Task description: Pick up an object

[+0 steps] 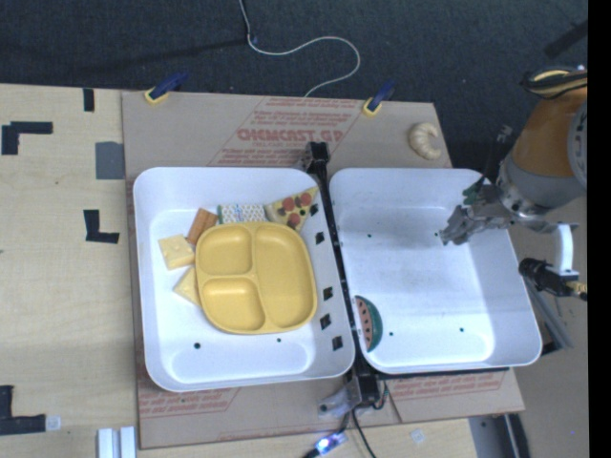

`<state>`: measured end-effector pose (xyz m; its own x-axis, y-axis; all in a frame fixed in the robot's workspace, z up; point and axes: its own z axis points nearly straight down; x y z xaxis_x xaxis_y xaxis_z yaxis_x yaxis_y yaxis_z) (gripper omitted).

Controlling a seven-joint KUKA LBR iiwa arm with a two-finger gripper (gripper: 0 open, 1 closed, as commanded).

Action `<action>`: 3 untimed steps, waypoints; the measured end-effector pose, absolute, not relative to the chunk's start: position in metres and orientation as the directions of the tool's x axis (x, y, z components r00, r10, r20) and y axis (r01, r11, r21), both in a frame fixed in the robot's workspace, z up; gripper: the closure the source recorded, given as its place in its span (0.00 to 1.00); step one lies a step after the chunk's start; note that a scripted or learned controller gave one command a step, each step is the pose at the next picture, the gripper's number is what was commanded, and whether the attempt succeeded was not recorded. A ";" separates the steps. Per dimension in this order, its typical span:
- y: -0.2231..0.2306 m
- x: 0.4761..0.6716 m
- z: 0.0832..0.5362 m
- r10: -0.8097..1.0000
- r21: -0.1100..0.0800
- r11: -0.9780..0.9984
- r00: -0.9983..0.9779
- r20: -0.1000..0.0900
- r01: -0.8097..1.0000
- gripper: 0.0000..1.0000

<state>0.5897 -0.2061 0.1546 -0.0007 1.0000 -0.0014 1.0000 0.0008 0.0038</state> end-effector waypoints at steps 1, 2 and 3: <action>-0.215 0.588 0.209 1.000 0.005 0.001 -0.001 -0.002 1.000 1.00; -0.215 0.589 0.225 1.000 0.001 0.002 -0.002 0.000 1.000 1.00; -0.166 0.616 0.222 1.000 0.000 0.007 -0.007 0.001 1.000 1.00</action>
